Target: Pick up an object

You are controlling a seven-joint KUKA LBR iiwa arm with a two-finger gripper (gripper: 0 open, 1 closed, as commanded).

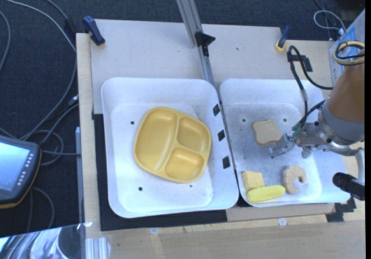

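Camera view: gripper [282, 149] low in right bin [232, 136], just beside toast slice [267, 132], nothing visibly between its tips (how wide apart, cannot tell). Risk as judged: closing beside the slice, nudging it away, coming up with nothing.

I count four pickable things in the right bin [232, 101]; a tan bread slice [267, 132] lies flat near the bin's middle, tilted a little off square; a pale, knobbly piece shaped like a pretzel or biscuit [293, 178] sits toward the near edge, closer to the right wall; a small yellow block, cheese-like [253, 179], rests by the near left corner; a yellow banana [266, 194] lies lengthwise along the near edge, just beside the block.
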